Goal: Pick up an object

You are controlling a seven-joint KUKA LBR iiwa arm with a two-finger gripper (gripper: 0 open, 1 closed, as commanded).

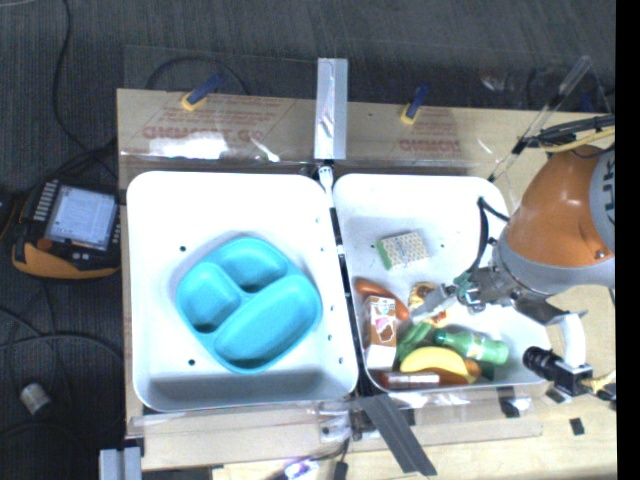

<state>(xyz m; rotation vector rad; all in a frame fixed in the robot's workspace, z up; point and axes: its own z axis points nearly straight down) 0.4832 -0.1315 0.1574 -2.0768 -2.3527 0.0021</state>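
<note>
The right bin holds a cluster of objects near its front. A green bottle lies on its side next to a yellow banana, with a red bar in front of them. A small printed carton stands to their left, behind it an orange-red piece. A speckled green-grey block lies apart, farther back. My gripper is low in the right bin, just above the bottle and beside a small brown item. Nothing can be seen held in it.
The left bin carries a blue divided plate. The arm's orange band and grey wrist hang over the right bin's right side. A metal divider stands behind the bins, and a handheld device lies on the floor at left.
</note>
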